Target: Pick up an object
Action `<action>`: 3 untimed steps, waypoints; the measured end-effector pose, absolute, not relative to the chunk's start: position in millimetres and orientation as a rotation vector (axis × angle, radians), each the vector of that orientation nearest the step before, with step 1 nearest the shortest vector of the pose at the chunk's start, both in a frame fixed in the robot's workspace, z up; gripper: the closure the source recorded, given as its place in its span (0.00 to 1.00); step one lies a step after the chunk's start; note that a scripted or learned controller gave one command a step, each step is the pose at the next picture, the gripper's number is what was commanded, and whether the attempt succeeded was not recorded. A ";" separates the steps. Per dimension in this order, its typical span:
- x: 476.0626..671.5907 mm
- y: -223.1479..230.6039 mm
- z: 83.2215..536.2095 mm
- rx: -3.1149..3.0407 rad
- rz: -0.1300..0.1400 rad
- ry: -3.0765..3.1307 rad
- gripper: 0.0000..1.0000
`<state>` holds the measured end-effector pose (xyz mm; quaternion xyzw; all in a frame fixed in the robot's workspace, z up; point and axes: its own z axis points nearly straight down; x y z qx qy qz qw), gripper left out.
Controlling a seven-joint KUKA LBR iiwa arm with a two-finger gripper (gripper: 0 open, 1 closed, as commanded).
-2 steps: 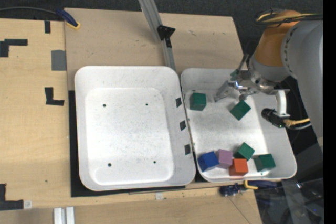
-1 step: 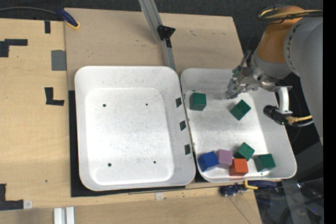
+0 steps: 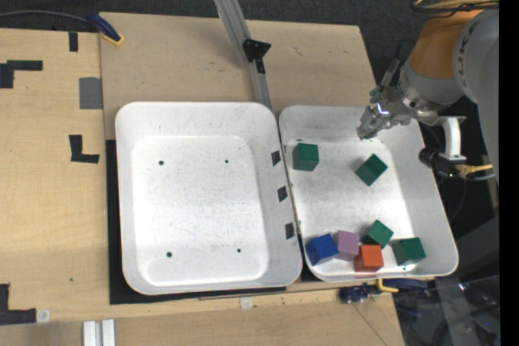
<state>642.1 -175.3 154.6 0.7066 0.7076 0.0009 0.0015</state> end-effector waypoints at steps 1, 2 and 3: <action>641.9 -170.6 198.3 2.217 0.003 2.221 1.00; 642.3 -170.1 208.5 2.220 0.001 2.223 1.00; 611.8 -127.8 210.1 2.219 -0.002 2.227 1.00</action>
